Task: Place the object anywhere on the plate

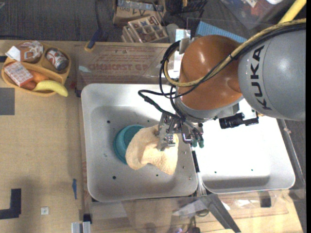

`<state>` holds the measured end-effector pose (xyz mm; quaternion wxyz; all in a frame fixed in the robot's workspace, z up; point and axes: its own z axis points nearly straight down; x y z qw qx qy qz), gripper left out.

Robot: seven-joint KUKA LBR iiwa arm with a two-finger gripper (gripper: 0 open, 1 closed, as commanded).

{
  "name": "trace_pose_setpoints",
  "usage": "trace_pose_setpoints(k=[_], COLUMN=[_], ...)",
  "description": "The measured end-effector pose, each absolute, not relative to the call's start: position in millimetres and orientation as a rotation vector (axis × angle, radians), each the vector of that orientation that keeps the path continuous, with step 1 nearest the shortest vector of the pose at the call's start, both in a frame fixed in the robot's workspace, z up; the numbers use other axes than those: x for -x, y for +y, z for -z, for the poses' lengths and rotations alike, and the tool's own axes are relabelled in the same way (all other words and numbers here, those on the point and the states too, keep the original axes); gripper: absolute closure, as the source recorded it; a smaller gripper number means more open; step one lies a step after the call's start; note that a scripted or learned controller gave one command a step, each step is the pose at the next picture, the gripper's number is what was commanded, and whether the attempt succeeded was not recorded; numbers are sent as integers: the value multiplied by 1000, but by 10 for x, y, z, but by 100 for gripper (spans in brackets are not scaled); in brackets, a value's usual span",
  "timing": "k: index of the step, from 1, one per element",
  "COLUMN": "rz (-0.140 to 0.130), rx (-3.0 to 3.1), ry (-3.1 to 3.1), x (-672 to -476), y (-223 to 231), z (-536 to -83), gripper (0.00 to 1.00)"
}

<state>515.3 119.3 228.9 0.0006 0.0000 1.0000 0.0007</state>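
Cloth [147,151] lies under and just to the left of my claw [167,141], a pale yellow, crumpled towel slumped across the right side of the teal plate [123,141] in the left bin [97,130]. My claw sits on the towel's upper right edge, touching it, but from above I cannot tell whether it is spread or pinching the fabric; the wrist and cables crowd the spot. Beyond the towel, on my left, only a crescent of the plate shows.

My worry is the overhang. Much of the towel trails off the plate onto the bin floor below and beside me, so if I lift away with a fold snagged on me, I judge the whole cloth could drag off the plate. A limp thing like this follows whatever corner gets pulled.
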Motion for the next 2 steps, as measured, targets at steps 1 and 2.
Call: trace_pose_setpoints(k=[1, 2], rz=[-2, -2], rx=[2, 1], ry=[3141, 3141], x=[-4886, -4888], y=[1630, 1629], z=[-2260, -2261], gripper=[100, 0])
